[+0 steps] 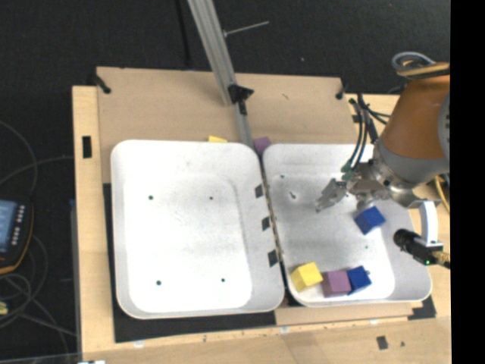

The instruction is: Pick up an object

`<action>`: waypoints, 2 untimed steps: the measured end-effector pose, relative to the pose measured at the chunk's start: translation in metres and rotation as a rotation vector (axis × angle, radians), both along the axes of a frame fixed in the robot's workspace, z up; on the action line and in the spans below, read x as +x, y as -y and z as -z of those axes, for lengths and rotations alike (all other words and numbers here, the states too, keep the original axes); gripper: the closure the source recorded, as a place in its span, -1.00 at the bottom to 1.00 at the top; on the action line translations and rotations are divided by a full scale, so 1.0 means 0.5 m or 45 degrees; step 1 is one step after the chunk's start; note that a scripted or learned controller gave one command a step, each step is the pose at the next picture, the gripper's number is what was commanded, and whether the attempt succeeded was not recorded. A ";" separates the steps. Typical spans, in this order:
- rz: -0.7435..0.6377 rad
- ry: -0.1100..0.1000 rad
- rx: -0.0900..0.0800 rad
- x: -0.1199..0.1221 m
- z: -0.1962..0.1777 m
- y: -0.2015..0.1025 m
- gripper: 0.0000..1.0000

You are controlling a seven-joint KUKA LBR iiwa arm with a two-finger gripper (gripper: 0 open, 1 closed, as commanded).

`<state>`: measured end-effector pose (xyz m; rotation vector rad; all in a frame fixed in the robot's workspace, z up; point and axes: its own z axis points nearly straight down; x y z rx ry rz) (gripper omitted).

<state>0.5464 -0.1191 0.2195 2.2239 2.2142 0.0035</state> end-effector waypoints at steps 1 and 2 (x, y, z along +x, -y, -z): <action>-0.001 0.000 -0.006 0.062 -0.017 0.156 -1.00; -0.011 0.025 -0.013 0.019 0.182 0.191 -1.00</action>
